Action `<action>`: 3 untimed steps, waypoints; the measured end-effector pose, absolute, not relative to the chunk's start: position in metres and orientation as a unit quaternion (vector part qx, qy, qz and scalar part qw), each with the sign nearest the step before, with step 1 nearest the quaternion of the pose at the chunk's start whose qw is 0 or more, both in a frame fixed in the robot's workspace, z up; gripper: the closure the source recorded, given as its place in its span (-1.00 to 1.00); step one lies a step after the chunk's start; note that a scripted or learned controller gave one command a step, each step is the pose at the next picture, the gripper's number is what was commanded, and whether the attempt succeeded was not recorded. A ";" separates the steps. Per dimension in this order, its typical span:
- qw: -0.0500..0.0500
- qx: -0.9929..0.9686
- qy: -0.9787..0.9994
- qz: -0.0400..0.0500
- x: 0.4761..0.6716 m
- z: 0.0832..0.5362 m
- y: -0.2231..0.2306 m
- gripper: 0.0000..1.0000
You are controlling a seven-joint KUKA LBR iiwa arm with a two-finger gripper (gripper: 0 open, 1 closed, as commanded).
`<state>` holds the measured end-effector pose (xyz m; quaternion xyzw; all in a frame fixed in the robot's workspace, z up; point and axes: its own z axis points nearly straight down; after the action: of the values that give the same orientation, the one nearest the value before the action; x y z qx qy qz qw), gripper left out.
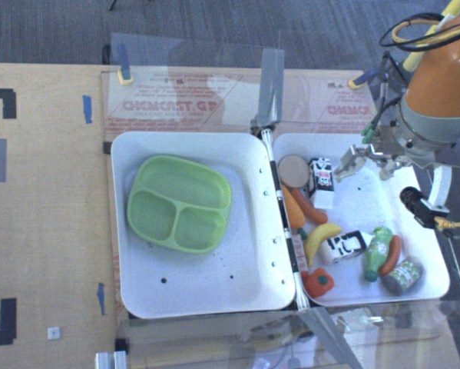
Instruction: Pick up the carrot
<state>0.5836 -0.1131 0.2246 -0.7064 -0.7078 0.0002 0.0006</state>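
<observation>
The carrot (pixel 294 211), orange with a green tip at its near end, lies along the left wall of the right bin (pixel 429 283). A redder orange piece (pixel 314 209) crosses beside it. My gripper (pixel 365 166) hangs over the far part of the right bin, to the right of the carrot and apart from it. Its fingers (pixel 344 166) are open with nothing between them.
In the right bin are also a brown disc (pixel 294 171), a small milk carton (pixel 322 177), a banana (pixel 322 239), a black-and-white carton (pixel 346 244), a green bottle (pixel 377 252), a red sausage (pixel 394 254), a can (pixel 403 275) and a red vegetable (pixel 318 281). The left bin (pixel 137 283) holds a green divided plate (pixel 180 202).
</observation>
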 end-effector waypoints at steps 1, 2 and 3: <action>-0.003 -0.607 -0.795 -0.003 0.520 0.087 -0.101 -1.00; -0.001 -0.729 -0.685 -0.002 0.541 0.087 -0.105 -1.00; -0.001 -0.812 -0.584 -0.001 0.610 0.086 -0.107 -1.00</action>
<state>0.6098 -0.1070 0.0859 -0.8116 -0.5842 -0.0007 -0.0011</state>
